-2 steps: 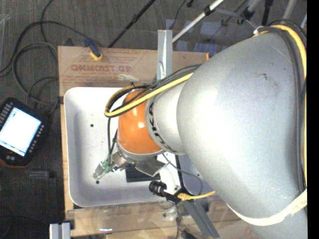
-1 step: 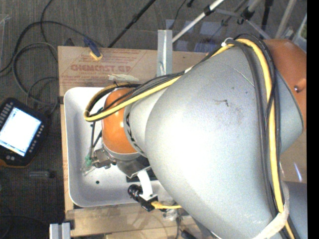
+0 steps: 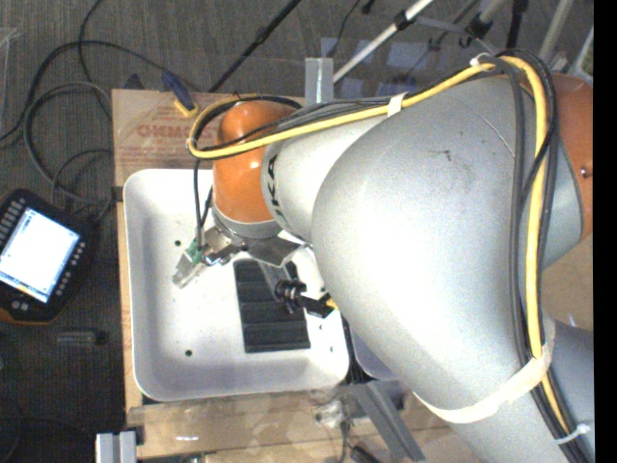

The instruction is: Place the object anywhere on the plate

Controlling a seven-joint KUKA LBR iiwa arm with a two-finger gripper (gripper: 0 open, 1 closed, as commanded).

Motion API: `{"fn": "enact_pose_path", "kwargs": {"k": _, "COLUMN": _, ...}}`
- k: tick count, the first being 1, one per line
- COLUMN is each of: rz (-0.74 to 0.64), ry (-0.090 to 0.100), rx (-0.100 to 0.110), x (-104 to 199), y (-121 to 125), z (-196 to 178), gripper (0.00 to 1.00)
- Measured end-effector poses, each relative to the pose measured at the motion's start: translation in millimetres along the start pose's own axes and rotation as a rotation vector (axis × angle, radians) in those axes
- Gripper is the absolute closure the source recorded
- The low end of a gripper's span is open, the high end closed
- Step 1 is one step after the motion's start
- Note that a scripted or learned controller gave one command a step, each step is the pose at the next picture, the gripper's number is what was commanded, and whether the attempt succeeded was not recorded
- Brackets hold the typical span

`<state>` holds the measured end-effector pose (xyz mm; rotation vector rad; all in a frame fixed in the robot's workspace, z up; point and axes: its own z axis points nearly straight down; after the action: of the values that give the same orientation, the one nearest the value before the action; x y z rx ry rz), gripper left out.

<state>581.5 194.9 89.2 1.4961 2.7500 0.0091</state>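
Grey carpet (image 3: pixel 58 75) runs round the bench, w/ black cables (image 3: pixel 92 61) looping across it at upper left and a handheld control pendant (image 3: pixel 37 256) w/ a lit screen lying at the left edge. Wooden bench top (image 3: pixel 145 128) carries printed red lettering near its far edge. On it sits the left white bin (image 3: pixel 154 355), shallow, rounded corners, w/ a few small dark specks on its floor.

Big grey arm (image 3: pixel 434 239) comes in from the right and covers most of the right half, incl. whatever lies on that side. A yellow cable (image 3: pixel 318 123) and black hoses run along its casing; the orange band (image 3: pixel 241 162) sits above the wrist, over the bin's upper middle.

Gripper (image 3: pixel 275 307) hangs below the wrist inside the left bin: a dark ribbed block, long axis pointing toward the near rim, low over the bin floor. Can't tell how the jaws stand, the ribbed body and wrist hardware hide them. A small metal bracket w/ a green part (image 3: pixel 193 258) sticks out left of the wrist.

Object & plate: can't make out either; arm blocks the right side
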Motion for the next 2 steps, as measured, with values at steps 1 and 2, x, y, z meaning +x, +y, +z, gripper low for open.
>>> {"fn": "enact_pose_path", "kwargs": {"k": 1, "rz": -0.035, "ry": 0.002, "rx": 0.002, "x": -5.3, "y": 56.4, "z": 1.6, "gripper": 0.00}}
{"fn": "enact_pose_path", "kwargs": {"k": 2, "rz": 0.232, "ry": 0.009, "rx": 0.020, "x": -17.5, "y": 88.8, "z": 3.1, "gripper": 0.00}}
